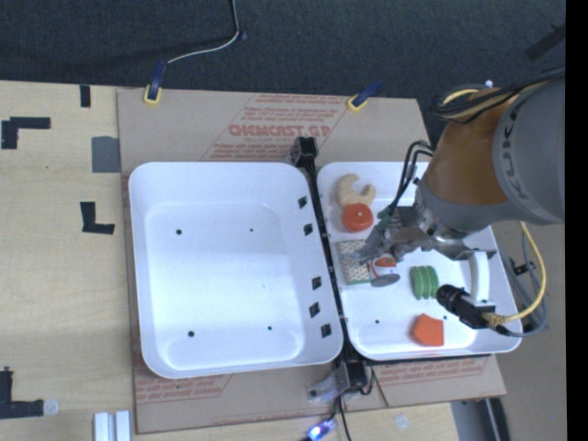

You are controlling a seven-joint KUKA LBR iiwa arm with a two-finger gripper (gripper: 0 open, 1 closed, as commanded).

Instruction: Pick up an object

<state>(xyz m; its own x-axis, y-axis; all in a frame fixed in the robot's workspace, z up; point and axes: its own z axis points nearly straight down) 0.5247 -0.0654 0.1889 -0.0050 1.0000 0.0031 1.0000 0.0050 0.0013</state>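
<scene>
The right bin [367,333] holds a tan curved piece [353,189], a red round object [357,217], a patterned flat card [353,261], a green ridged object [424,282] and an orange block [427,330]. My gripper [384,255] is low in the right bin, over the card's right edge and left of the green object. A small red and white thing [384,265] lies right at the fingertips, with a grey piece just below it. Whether it sits between the fingers is hidden by the hand.
The left bin [152,246] is a shallow white tray beside the right one, divided from it by a black-clipped rim [320,246]. Both bins rest on a cardboard sheet [266,127]. The grey and orange arm [496,163] covers the right bin's far right side.
</scene>
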